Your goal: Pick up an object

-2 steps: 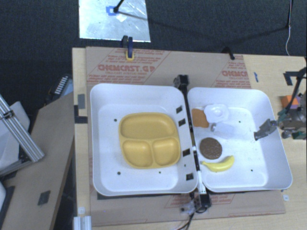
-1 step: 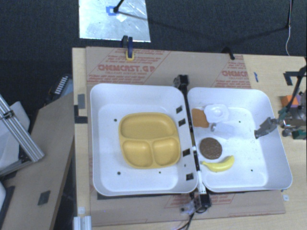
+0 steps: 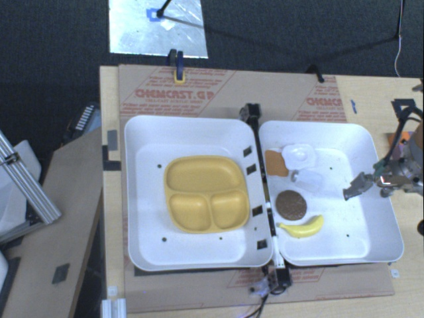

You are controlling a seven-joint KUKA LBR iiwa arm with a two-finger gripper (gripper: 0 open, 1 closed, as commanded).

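Note:
In the right bin [image 3: 358, 244] lie a yellow banana [image 3: 303, 227], a round brown patty [image 3: 291, 205], an orange-brown slice [image 3: 276, 163] and a white fried-egg piece [image 3: 298, 155]. A clear, pale item [image 3: 308, 177] rests between the egg and the patty. My gripper [image 3: 359, 185] reaches in from the right edge and hovers over the bin's right half, apart from all the objects. Nothing shows between its fingers.
The left bin [image 3: 142, 144] holds a yellow divided plate [image 3: 202, 193]. A black hinge strip [image 3: 260, 177] runs between the two bins. Cardboard [image 3: 199, 91] lies under the bins, and a metal frame [image 3: 20, 177] stands at the far left.

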